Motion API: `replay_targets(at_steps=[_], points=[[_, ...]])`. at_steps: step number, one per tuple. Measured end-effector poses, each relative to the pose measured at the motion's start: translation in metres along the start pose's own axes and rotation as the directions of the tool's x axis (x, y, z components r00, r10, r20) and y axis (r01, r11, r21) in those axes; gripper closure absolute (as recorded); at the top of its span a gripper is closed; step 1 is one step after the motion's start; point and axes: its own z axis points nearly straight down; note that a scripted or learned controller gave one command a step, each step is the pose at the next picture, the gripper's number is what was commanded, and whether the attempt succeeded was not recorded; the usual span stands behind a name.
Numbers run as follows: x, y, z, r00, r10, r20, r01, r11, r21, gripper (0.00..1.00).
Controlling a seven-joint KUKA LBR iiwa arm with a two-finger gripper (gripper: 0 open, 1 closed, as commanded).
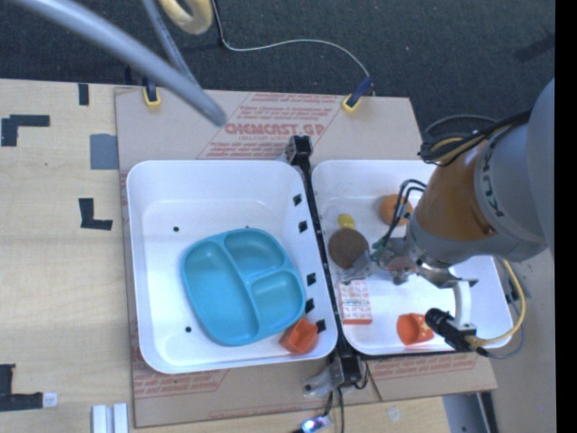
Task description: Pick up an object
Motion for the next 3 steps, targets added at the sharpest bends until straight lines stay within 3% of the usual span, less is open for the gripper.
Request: replay_targets(at_steps=[1,3], points=[[0.004,0.003,-0.014,1.0,-0.005,-0.006,0.004,1.0,-0.005,1.0],[0.002,0.012,-0.122,1.0,-0.003,0.003,0.003,1.0,-0.003,1.0]])
